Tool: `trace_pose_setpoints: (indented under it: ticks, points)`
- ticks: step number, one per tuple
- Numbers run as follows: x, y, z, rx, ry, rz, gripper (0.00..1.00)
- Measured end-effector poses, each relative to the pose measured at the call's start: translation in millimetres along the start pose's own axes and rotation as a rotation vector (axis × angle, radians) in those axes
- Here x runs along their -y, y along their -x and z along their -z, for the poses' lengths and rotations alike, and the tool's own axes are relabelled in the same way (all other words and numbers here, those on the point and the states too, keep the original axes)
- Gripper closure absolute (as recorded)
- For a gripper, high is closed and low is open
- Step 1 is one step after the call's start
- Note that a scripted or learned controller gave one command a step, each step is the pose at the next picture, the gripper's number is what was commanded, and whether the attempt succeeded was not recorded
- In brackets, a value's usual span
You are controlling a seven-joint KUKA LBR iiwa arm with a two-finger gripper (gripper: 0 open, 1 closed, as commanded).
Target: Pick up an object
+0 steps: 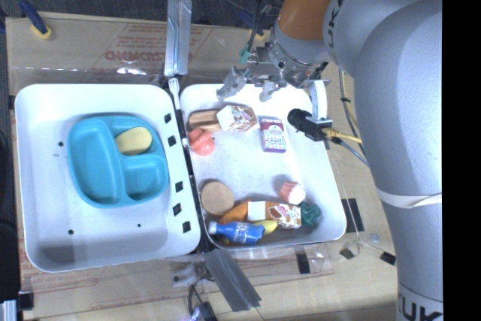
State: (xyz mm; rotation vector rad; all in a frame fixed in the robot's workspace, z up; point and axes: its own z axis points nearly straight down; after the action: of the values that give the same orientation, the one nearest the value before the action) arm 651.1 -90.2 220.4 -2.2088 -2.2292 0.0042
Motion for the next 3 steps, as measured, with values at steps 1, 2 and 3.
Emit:
trace_pose_setpoints:
  ticks: [1, 2, 3]
  points:
    - [65, -2, -130, 0.000, 0.000, 0.231, 0.00]
    - [34, 28, -132, -0.013, -0.041, 0.291, 0.00]
    - [11, 22, -118, -0.008, -0.059, 0.376, 0.00]
